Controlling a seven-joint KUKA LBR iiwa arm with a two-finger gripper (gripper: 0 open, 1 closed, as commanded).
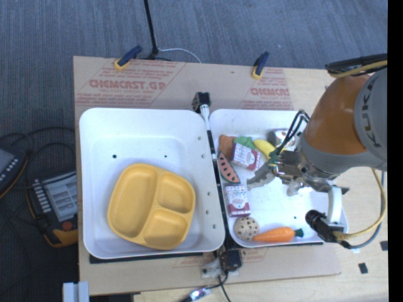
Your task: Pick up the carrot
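Two white bins sat side by side on the surface (126, 80). The left bin (101, 131) held a yellow divided tray (151, 205). The right bin (217, 121) held a watermelon slice (227, 167), a red packet (247, 155), a second red packet (237, 199), a yellow piece (264, 147), a dotted ball (247, 228) and the carrot (275, 234), which lay along the near rim, just right of the ball. The end effector (277, 177) hovered over the bin's middle, fingers spread apart and gripping nothing. The carrot lay at its 6 o'clock, apart from it.
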